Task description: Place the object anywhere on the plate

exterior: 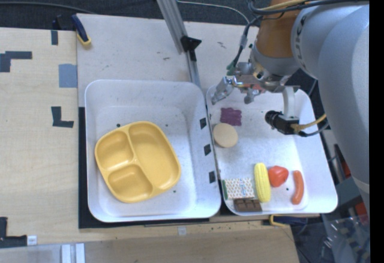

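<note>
A yellow plate (137,161) with three compartments lies in the left bin (102,95). The right bin (312,196) holds a purple piece (230,116), a round tan cookie-like disc (225,135), a yellow corn cob (261,182), a red-orange piece (277,175), an orange hot dog (297,187), a speckled square (239,187) and a brown chocolate bar (247,204). My gripper (235,93) hangs over the back left corner of the right bin, just above the purple piece, its fingers open and nothing between them.
A metal pole (171,9) slants down from the top to the wall between the bins. A black cable fitting (282,122) hangs over the right bin behind the gripper. The grey arm (336,45) fills the upper right.
</note>
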{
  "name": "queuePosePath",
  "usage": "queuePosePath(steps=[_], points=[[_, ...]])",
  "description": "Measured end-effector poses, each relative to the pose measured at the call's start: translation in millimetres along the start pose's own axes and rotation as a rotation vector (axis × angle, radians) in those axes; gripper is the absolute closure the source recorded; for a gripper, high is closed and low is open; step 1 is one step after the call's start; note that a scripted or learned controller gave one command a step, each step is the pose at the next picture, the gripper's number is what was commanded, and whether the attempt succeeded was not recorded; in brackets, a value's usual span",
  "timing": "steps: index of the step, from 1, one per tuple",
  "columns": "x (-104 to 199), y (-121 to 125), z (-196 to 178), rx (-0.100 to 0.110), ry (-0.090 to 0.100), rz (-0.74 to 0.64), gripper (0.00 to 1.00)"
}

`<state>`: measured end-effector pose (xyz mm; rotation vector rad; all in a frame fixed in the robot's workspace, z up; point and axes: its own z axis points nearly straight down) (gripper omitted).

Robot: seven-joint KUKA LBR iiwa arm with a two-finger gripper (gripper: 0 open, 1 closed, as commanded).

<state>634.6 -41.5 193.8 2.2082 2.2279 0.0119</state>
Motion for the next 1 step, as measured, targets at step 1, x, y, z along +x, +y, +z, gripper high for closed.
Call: queuePosePath(steps=[1], points=[[95.9, -7.1, -21.6, 0.009, 0.002, -0.001, 0.00]])
